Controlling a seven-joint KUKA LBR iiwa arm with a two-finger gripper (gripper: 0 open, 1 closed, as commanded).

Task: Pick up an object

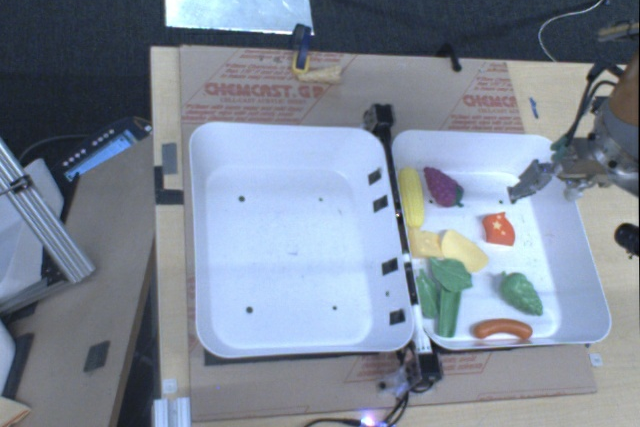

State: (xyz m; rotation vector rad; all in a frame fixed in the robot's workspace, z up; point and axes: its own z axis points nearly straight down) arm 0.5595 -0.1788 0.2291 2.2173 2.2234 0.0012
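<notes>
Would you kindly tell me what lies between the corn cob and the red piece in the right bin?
In the camera view, the purple toy vegetable lies between the corn cob and the red piece, slightly above their line.

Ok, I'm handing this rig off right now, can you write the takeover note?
Pincer: above the right bin's far right part, nothing visibly held; finger state unclear.
Right bin holds all items: corn and purple piece at the back, red piece nearest the pincer, yellow pieces mid-bin, green pieces and, sausage at the front.
Done: no pick yet.
Left: grasp and lift one object; the red piece looks closest.
</notes>
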